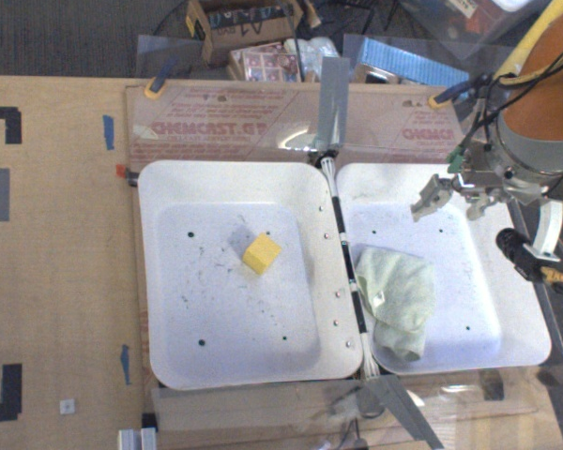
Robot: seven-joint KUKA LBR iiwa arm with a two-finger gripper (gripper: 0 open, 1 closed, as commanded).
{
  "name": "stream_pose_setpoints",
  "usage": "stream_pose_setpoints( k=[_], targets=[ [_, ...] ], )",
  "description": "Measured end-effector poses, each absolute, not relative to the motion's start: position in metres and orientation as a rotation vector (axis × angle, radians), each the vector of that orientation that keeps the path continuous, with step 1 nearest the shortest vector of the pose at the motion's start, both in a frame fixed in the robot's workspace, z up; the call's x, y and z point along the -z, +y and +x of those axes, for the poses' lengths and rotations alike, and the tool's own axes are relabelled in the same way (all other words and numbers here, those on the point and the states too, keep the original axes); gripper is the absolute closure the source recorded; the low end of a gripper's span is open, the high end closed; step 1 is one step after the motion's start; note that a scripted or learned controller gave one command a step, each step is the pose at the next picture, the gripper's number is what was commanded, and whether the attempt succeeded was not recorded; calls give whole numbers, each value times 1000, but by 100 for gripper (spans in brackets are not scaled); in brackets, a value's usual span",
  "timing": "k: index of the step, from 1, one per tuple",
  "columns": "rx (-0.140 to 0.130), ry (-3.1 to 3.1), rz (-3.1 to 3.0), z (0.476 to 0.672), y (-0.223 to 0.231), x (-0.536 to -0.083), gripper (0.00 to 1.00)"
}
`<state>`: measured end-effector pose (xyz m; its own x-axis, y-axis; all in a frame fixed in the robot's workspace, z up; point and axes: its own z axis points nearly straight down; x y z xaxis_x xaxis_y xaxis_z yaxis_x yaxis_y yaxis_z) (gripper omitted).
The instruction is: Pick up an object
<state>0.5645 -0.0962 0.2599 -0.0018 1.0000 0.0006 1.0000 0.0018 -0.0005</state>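
Cloth [397, 300], crumpled at the left side of the right bin [507, 345], is the nearest target; a yellow block [262, 253] sits in the left bin [169, 345]. The pincer [453, 202] hangs above, fingers apart, holding nothing. Soft folds may slip free.

Arm enters at right edge of scene. Broad orange band [544, 82] on the rounded upper body, with a grey ring [535, 148] directly below it. A yellow diagonal strip runs up toward the far right corner. Thin black cables [483, 111] loop down the arm's left side to the wrist. Small green spot where cables meet the metal wrist block. Two-finger metal gripper [455, 200], pale grey, angular, bare metal fingers [430, 200]. A black-and-white fitting [535, 242] hangs on the near side.
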Motion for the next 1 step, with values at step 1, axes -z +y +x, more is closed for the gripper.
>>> stream_pose_setpoints(
  k=[1],
  targets=[
    [1, -2740, -1540, 510, -135, -299, 0]
  ],
)
